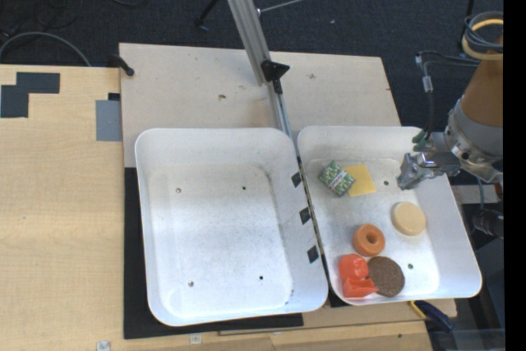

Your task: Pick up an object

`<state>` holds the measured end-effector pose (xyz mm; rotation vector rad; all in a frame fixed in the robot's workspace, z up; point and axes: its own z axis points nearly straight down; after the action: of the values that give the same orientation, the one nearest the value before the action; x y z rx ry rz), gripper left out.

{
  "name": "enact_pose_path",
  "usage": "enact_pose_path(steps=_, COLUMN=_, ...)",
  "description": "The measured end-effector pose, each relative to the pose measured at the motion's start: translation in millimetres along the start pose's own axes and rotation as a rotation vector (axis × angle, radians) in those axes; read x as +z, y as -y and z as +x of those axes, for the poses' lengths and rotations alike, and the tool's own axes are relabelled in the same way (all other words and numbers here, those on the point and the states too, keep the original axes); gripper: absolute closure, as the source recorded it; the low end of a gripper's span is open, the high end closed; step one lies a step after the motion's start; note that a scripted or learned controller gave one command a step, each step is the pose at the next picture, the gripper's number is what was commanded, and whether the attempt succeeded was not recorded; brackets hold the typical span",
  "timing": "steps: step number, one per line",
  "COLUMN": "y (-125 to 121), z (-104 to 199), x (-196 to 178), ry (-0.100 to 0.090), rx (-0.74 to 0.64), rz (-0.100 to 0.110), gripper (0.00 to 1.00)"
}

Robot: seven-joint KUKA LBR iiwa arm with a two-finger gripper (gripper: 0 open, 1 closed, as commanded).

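Unlabelled red block [353, 274], brown disc [386, 276]

No legible text or labels.

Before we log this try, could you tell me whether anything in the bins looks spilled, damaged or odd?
Nothing stands out. The green block, yellow piece, donut, cream disc, red piece and brown disc all lie inside the right bin; the gripper hangs above it.
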<state>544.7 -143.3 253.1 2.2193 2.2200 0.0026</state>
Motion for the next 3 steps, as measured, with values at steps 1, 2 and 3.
enact_pose_path(steps=1, y=3.2, z=52.0, x=14.3, ry=-0.003, rx=-0.004, rz=0.007, gripper=1.0)
enact_pose_path(steps=2, y=-1.6, z=103.7, x=13.8, ry=-0.003, rx=-0.004, rz=0.006, gripper=1.0)
enact_pose_path(steps=3, y=8.2, z=156.9, x=6.2, ry=-0.003, rx=-0.005, rz=0.007, gripper=1.0)
